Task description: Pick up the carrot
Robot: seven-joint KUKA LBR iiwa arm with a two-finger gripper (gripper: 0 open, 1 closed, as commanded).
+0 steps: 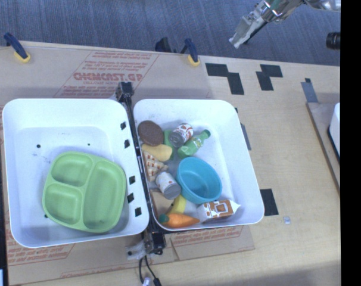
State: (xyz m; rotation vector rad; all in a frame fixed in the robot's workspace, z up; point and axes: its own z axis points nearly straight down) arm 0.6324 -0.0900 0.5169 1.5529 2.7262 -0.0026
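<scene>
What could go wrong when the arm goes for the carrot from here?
1. The carrot lies in the right bin's near corner, against the wall, so fingers may hit the rim.
2. A carton and a yellow piece touch it and may get grabbed instead.
3. The gripper is far away.

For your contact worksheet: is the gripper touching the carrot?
Apart. The camera view shows the gripper raised beyond the bench's far edge, and the carrot lying in the right bin's near corner.
</scene>
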